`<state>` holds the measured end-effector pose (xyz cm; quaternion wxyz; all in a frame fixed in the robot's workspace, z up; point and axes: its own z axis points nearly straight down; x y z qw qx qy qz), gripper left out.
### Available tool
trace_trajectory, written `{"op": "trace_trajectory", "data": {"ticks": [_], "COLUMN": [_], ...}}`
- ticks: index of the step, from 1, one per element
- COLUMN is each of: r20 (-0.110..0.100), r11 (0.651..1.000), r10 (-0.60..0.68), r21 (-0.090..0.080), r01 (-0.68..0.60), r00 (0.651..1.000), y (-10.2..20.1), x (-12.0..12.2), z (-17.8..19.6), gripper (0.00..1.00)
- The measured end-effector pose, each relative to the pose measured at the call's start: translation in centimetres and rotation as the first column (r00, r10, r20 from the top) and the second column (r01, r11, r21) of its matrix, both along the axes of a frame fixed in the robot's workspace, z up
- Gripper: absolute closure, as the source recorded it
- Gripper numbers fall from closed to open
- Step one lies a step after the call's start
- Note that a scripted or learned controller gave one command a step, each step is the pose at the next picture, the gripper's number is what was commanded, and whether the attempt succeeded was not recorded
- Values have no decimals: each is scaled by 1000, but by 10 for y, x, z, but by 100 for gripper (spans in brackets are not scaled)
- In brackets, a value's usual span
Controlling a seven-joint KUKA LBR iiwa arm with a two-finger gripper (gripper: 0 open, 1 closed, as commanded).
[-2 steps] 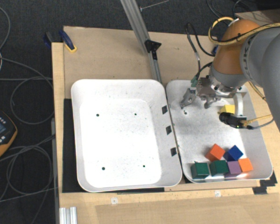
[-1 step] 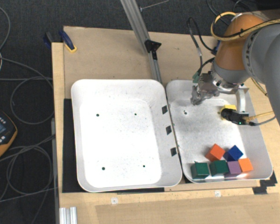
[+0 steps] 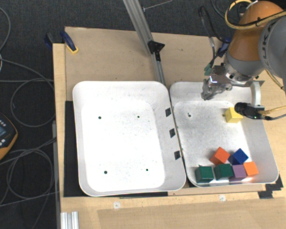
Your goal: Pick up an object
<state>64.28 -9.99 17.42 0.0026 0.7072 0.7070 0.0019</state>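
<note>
Blocks lie in the right bin (image 3: 262,142), the landmark for everything else: a cluster sits in its near corner, with a green block (image 3: 204,173) at the cluster's left end, then a darker green one (image 3: 223,171), an orange block (image 3: 221,154) behind it, a purple one (image 3: 239,171), a blue block (image 3: 239,156) and a second orange one (image 3: 250,168) at the right end. A yellow block (image 3: 232,115) lies apart, near the bin's far right side. Left of this bin, touching it, is the left bin (image 3: 81,128), both on the bench (image 3: 109,46). The claw (image 3: 210,90) hangs over the right bin's far edge, well left of the yellow block.

A good pick, I judge, favours the yellow block: it stands alone, so the claw can straddle it without nudging neighbours, while the cluster is packed tight.

Whether the claw is apart or together I cannot tell; it is small and dark from this slant. A black fitting beside the yellow block covers part of it.
</note>
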Motion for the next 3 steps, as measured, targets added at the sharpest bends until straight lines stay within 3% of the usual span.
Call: {"op": "trace_trajectory", "data": {"ticks": [2,3], "r20": [2,-7], "r11": [1000,1000], "r10": [2,6], "r21": [0,3], "r01": [-2,-6], "r00": [1000,1000], "y": [-5,48], "x": [12,0], "z": [114,117], "gripper": [100,100]}}
